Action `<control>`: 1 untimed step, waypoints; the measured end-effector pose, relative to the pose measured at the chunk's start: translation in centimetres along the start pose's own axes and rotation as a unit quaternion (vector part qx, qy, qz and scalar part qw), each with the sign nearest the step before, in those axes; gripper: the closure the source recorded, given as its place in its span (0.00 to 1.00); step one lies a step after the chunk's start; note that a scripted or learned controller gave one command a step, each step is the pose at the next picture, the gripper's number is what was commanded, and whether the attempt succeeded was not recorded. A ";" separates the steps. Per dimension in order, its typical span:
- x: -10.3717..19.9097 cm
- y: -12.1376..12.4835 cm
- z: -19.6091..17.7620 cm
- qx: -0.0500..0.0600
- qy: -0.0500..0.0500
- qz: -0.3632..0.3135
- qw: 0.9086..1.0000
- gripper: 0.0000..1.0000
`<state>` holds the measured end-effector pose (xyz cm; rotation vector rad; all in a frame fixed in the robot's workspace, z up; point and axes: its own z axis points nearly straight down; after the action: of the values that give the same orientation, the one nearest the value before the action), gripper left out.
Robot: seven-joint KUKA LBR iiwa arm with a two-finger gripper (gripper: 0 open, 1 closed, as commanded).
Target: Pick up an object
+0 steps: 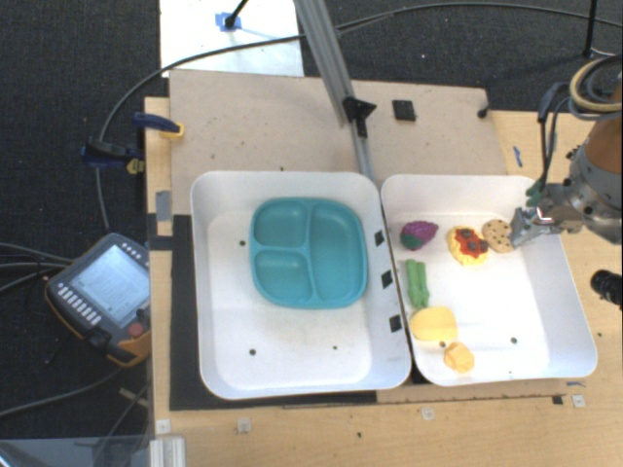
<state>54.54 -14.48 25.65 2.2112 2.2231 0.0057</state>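
objects for picking number six, all lying in the right bin point(565, 343): one purple piece point(420, 233) near the bin's upper left, one yellow-and-red piece point(468, 244) to its right, one round tan cookie with dark spots point(496, 233) just beside that, one green strip point(417, 283) along the bin's left wall, one pale yellow lump point(433, 324) below the strip, and one small orange-yellow piece point(458, 357) just below the lump near the bin's front edge. two white bins sit side by side on the bench point(292, 115). the left bin point(219, 358) contains one teal divided plate point(309, 253), which has three compartments and lies flat in the bin's upper middle. the gripper point(526, 226) reaches in from the right, over the upper right part of the right bin, its tip just beside the cookie's right edge; whether it touches the cookie cannot be told. the jaws are too small and blurred to tell whether they are spread or pressed together, and nothing can be seen held between them. one teach pendant point(100, 295) lies on the floor left of the bench.
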 end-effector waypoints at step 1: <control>6.1 -1.4 0.6 0.003 0.002 -0.002 1.000 1.00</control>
<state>53.07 -8.43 24.98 2.2111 2.2324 0.0026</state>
